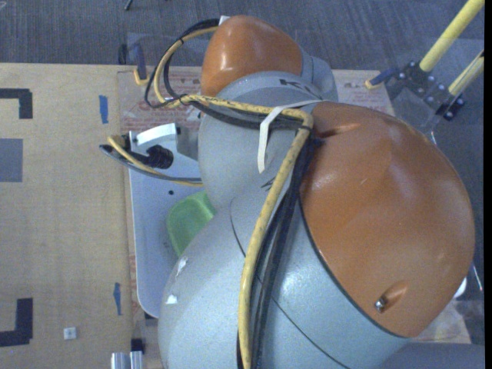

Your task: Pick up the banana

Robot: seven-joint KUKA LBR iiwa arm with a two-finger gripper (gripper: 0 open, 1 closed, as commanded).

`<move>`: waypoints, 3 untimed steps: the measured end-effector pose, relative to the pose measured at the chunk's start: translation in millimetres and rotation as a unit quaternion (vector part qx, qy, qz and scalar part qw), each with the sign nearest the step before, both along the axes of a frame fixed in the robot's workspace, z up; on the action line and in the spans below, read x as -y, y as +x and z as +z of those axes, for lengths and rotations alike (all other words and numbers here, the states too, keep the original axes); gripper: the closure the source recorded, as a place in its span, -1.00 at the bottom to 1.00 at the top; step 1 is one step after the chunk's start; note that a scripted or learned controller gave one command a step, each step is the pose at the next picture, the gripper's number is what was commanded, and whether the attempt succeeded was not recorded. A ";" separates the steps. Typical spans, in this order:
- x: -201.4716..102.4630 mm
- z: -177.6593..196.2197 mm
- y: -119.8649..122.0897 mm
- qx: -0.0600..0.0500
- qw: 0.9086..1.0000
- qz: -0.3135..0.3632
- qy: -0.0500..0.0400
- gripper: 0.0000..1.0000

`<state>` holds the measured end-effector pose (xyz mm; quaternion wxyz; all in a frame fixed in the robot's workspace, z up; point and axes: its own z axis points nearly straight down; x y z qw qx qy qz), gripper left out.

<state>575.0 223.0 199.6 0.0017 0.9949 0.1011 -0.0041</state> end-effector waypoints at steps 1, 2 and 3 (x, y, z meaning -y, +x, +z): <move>-1.2 46.2 60.1 0.001 0.999 0.038 0.001 1.00; -2.5 34.1 -30.6 0.001 1.000 0.000 0.000 1.00; -2.0 14.4 -86.4 -0.001 0.998 0.058 0.000 1.00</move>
